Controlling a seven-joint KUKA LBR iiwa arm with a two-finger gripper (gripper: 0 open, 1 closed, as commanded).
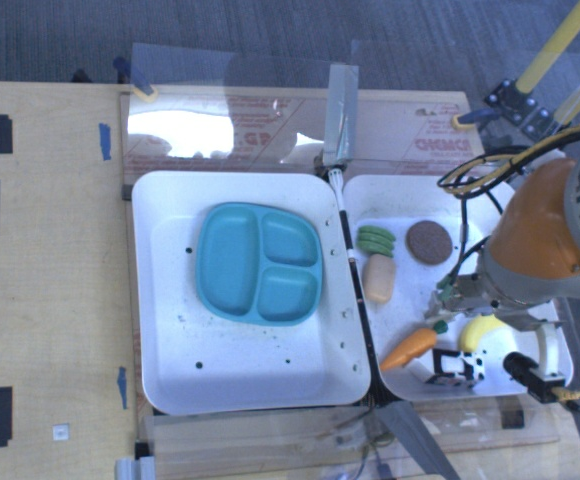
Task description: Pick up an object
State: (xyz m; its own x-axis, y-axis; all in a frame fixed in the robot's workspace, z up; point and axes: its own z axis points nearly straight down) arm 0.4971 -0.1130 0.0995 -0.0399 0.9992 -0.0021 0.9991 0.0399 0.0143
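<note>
**Figure: The arm lowered over the right bin, before any grasp is confirmed**

We take the right bin [402, 196] as our landmark. Inside it, toward its far edge, lie a round brown disc [430, 241] and, on its side nearest the left bin [160, 268], a green ridged piece [375, 238] with a pale beige piece [379, 279] just beside it. Toward the near edge of the same bin we see an orange carrot [410, 348], a yellow object [482, 330] and a small black-and-white toy [460, 366], all close together. The left bin, on the far side of the divider from our landmark, carries a teal divided plate [260, 263].

The arm [540, 238] hangs over the near right part of the landmark bin, and the tool [454, 304] sits just above the carrot and beside the yellow object. We cannot tell whether it is spread or pressed together, and we see nothing between its tips.

We judge the step in hand to be the approach or descent onto a candidate, probably the carrot or the yellow object. The next move calls for a clean closure on one item alone; the crowding here risks a nudge rather than a grip.
</note>
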